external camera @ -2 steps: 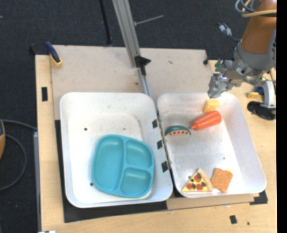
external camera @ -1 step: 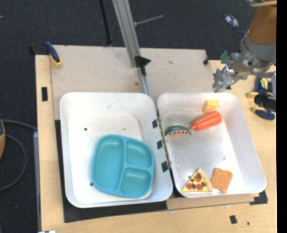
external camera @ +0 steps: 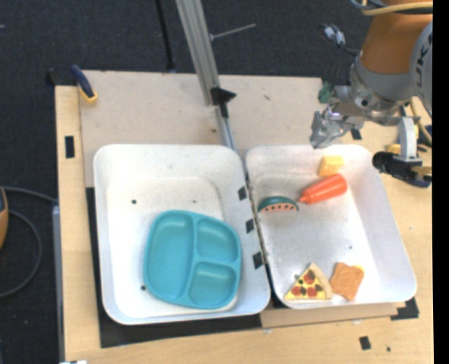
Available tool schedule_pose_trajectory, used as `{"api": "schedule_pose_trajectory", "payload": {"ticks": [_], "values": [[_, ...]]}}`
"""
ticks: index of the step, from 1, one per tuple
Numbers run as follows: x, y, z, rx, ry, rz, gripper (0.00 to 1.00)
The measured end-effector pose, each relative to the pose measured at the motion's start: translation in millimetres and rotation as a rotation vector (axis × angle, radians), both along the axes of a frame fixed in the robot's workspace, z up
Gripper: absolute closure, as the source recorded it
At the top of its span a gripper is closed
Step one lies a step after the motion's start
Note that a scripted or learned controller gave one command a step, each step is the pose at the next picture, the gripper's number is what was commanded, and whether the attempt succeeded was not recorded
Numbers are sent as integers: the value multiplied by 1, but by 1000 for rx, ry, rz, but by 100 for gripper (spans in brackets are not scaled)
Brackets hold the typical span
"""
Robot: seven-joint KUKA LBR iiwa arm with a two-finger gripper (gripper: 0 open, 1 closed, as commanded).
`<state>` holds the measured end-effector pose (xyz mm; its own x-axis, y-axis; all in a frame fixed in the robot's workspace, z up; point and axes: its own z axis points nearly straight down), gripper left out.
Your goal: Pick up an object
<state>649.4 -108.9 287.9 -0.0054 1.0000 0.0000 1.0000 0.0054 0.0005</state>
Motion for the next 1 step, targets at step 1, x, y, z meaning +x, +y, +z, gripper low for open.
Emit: {"api": "schedule_pose_trajectory", "payload": {"ticks": [1], "values": [[4, 43, -8, 0, 0, 0, 100]]}}
